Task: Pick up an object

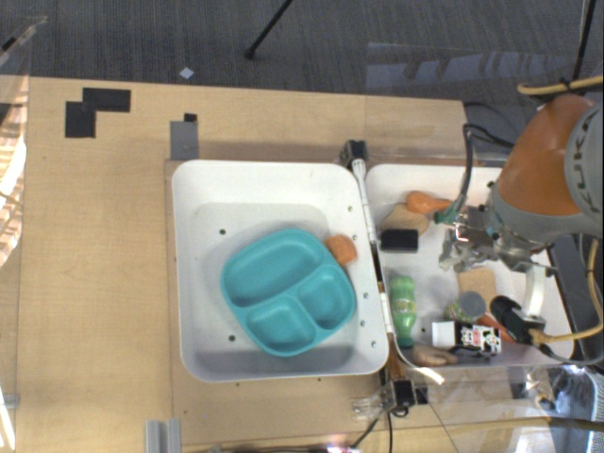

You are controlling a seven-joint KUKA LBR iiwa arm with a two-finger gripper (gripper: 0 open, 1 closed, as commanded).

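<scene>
Metal hand (469, 245) over right bin (429, 179), finger state unclear; smooth teal three-compartment plate (288, 292) in left bin (203, 253).

The bench (94, 300) looks like pale, matt wood. Both bins, left bin (189, 253) and right bin (387, 182), seem smooth white plastic with a soft sheen. The teal divided plate (288, 291) reads as smooth plastic, lightly glossy. The green bottle (403, 305) shines like plastic. The pincer (472, 248) looks bare metal; the floor (283, 17) is rough dark carpet.
</scene>
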